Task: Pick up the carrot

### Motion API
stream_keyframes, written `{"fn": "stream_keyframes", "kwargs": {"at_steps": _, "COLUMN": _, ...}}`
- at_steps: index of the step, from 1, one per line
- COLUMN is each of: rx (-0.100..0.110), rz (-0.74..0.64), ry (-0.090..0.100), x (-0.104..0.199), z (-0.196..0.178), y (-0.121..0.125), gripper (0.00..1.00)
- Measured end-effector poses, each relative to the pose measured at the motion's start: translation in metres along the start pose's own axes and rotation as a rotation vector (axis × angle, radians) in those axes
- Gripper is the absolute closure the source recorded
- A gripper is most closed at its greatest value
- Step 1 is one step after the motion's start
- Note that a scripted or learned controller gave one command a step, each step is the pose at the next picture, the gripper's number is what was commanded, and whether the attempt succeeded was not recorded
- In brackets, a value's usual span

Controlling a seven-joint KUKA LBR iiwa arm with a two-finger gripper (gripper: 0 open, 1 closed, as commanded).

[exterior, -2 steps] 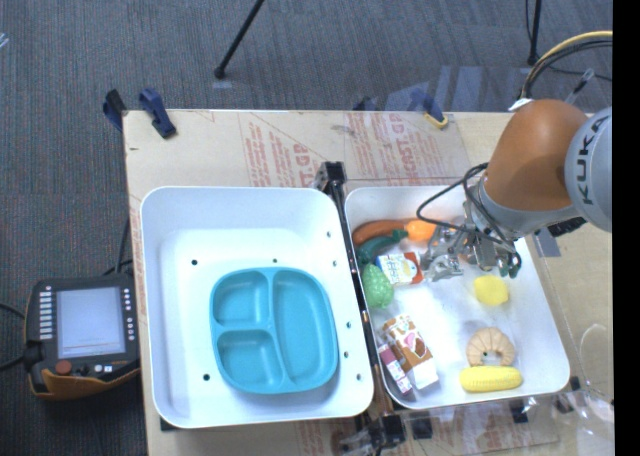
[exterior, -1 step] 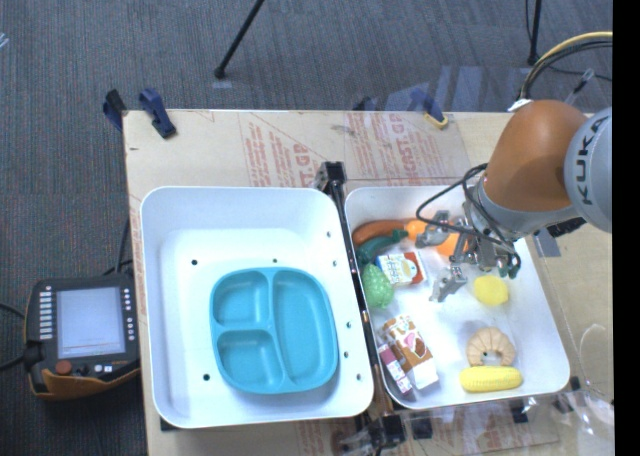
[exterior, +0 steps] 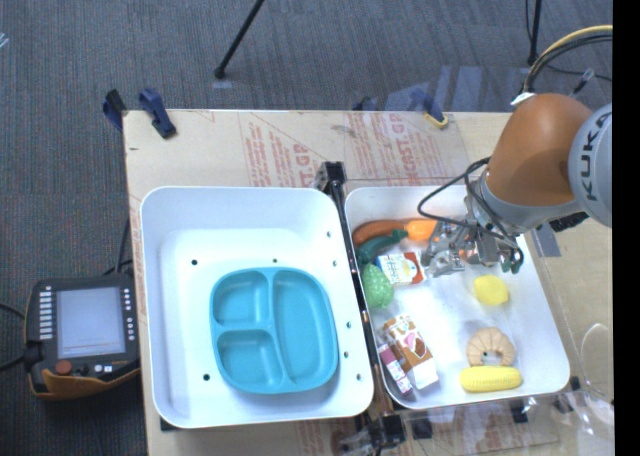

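Carrot [exterior: 422, 229], the target, lies in the right bin [exterior: 548, 296] near its far wall; we treat it last, after the larger elements. We see a cardboard-covered bench [exterior: 250, 144] bearing two shallow white bins side by side. We note that the left bin [exterior: 170, 244] holds a blue divided plate [exterior: 272, 330], and that the right bin collects the loose toy foods, presumably so that one reach covers them all. We see the grey arm [exterior: 540, 159] enter from the right, its orange band uppermost, and hang over the far part of the right bin. We place the gripper [exterior: 450, 249] just below and right of the carrot; we judge this a descent toward a grasp, though whether its fingers are apart or together we cannot tell. We list next a snack carton [exterior: 410, 349], a corn cob [exterior: 491, 379], a croissant-like pastry [exterior: 491, 346], a yellow lemon [exterior: 491, 290], and a green vegetable [exterior: 378, 286]. We find the carrot orange, with a darker orange-brown piece [exterior: 378, 233] beside it.
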State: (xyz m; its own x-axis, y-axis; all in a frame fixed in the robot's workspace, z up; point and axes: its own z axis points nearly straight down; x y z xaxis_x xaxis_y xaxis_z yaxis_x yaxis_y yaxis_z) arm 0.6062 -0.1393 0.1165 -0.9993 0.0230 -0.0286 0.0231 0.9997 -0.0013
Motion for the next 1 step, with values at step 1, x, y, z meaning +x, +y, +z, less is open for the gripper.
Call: {"fn": "stream_keyframes", "kwargs": {"at_steps": 1, "rx": 0.0, "rz": -0.001, "ry": 0.001, "x": 0.0002, "z": 0.0007, "y": 0.0005, "gripper": 0.0}}
